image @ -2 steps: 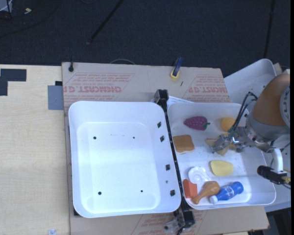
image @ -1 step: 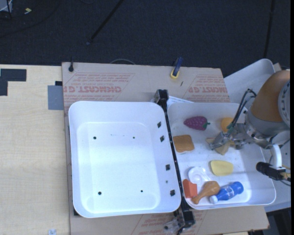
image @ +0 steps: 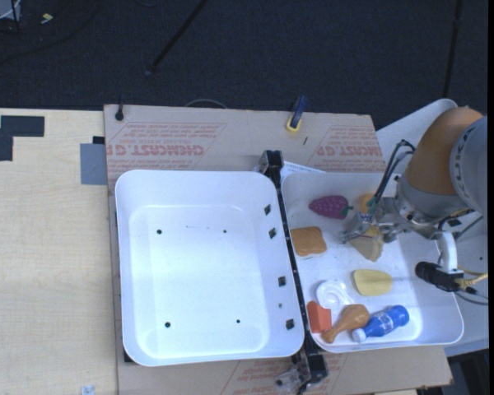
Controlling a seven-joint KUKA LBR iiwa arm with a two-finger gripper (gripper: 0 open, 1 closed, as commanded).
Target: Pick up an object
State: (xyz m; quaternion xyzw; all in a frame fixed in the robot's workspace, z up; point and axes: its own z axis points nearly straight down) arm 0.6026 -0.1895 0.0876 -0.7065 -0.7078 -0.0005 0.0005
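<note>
Reaching into the right bin [image: 445,336] from the right, the arm has its gripper [image: 369,227] low over the far middle of that bin, right at a pale tan, lumpy object [image: 368,246] that lies just under and slightly nearer the camera than the fingertips. Whether the jaws are apart or closed I cannot tell; the metal parts there are small and tangled with cable, and nothing shows clearly clamped between them. The tan object appears to rest on the bin floor, so by my reading the pick is not done: the approach looks complete, while the closing and the lift are left. Around the jaws, the purple grape cluster [image: 329,206] sits just to their left and a little farther back, the brown bread-like piece [image: 308,241] lies farther left against the bin's dividing wall, and the yellow piece [image: 372,282] is nearer the camera, apart from the tan one. Well toward the near rim lie a white ring-shaped item [image: 333,293], an orange block [image: 319,316], a drumstick-shaped toy [image: 346,322] and a blue bottle [image: 384,321], none within reach of the fingers as they stand. The left bin [image: 140,220] is well away to the left.
</note>
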